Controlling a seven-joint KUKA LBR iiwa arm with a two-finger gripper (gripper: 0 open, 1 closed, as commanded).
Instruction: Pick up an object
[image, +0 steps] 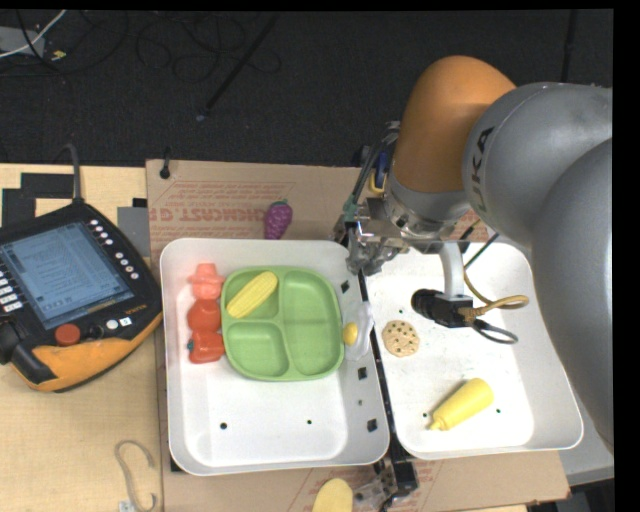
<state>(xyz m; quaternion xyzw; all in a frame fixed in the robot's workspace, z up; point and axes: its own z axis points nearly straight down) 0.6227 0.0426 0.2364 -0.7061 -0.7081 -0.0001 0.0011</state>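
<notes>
The gripper (366, 250) hangs over the far end of the seam between the bins; how wide it stands I cannot tell. In the right bin (545, 310) lie a cookie (401, 339) and, nearer, a bottle (462, 404). The left bin (260, 430) holds a plate (285, 340).

— Colours on the arm (560, 170)?
— Grey, smooth and rounded, with a soft sheen. Broad orange band (450, 110) above the wrist, domed like a cap.
— Any markings?
— Dark lettering (482, 150) on the grey shell, too slanted to read whole.
— Lower down?
— Metal gripper (366, 252), small and cluttered. Thin wires (375, 178) beside it, blue, perhaps yellow too.
</notes>
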